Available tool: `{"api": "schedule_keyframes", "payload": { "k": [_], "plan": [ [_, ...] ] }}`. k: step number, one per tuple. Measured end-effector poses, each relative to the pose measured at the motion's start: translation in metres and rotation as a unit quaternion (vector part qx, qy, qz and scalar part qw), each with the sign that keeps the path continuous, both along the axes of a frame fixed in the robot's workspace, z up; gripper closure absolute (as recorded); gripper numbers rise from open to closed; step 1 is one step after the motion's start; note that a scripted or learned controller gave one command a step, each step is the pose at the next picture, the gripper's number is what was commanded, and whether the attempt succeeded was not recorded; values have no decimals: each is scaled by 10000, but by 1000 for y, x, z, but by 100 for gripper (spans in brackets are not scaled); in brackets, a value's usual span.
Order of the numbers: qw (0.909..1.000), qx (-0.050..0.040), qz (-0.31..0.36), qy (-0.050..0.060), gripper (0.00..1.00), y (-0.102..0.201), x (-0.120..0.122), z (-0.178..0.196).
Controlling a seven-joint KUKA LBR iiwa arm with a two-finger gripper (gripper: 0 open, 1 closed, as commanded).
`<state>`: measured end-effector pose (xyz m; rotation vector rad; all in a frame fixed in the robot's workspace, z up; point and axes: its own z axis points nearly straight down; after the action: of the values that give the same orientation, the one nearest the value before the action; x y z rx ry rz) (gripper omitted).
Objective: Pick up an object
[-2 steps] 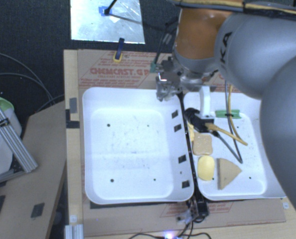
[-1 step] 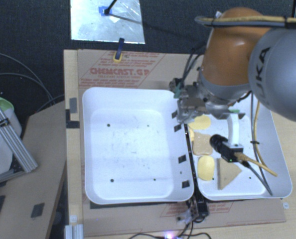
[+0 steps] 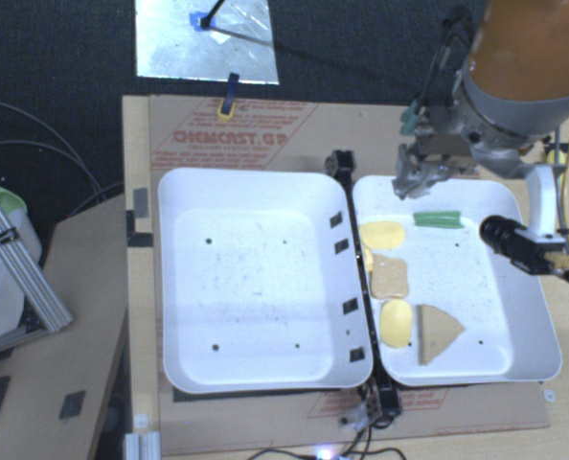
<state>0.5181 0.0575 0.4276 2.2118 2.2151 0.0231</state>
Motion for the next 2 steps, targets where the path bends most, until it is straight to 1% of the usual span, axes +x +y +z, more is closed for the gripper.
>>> {"api": "schedule_keyframes", "payload": {
  "k": [1,2],
  "plan": [
    [9999,-11,17,115,100,21,-33,-74],
    [9999,-29,-40,91,100,-58,17,-114]
  ]
}}
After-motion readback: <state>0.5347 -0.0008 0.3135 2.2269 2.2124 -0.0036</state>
